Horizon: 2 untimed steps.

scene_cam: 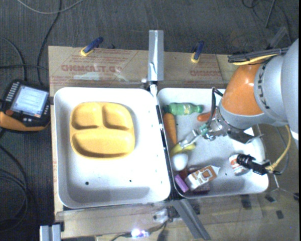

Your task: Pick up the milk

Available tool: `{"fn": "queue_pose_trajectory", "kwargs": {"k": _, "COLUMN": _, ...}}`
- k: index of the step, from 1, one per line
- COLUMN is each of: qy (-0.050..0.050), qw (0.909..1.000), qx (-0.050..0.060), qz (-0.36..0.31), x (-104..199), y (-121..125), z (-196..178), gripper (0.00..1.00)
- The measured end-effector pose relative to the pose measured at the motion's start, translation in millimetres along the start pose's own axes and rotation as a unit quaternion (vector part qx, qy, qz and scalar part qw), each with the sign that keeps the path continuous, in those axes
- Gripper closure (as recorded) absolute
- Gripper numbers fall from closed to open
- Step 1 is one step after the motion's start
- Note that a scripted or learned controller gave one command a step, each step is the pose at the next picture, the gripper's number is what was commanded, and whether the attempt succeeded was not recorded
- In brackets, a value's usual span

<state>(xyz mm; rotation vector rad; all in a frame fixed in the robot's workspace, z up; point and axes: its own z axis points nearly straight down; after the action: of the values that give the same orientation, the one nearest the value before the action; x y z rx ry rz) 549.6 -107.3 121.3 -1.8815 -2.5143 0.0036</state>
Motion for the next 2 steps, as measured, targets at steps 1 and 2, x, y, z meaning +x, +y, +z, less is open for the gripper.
{"fn": "queue_pose_trajectory", "kwargs": {"k": 1, "qy": 0.0, "qw": 0.9995, "qx": 0.0, "qz": 0.033, "x": -56, "y": 34, "z": 27, "gripper": 0.0}}
{"fn": "queue_pose_trajectory", "kwargs": {"k": 2, "qy": -0.004, "qw": 0.9939, "qx": -0.009, "qz": 0.11, "x": -16, "y": -50, "z": 31, "gripper": 0.0}}
